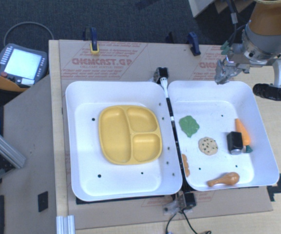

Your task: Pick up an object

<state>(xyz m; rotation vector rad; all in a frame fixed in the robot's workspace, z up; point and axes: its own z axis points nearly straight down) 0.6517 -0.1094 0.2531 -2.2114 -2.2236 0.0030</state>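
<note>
The right bin (213, 94) holds a green leafy piece (189, 125), a round cookie (208, 146), a black block (234, 142), an orange carrot (242, 131), a drumstick (224, 180) and a small orange piece (185, 165) by the left wall. My gripper (223, 75) hangs over the bin's back rim at the upper right, well above and away from all of these. Nothing shows between its fingers.
The left bin (82, 130) carries a yellow divided plate (130, 133). Blue clamps (93, 37) (194, 42) grip the board's back edge. A black bracket (160, 75) sits between the bins. A pendant with a screen (19, 65) lies at far left.
</note>
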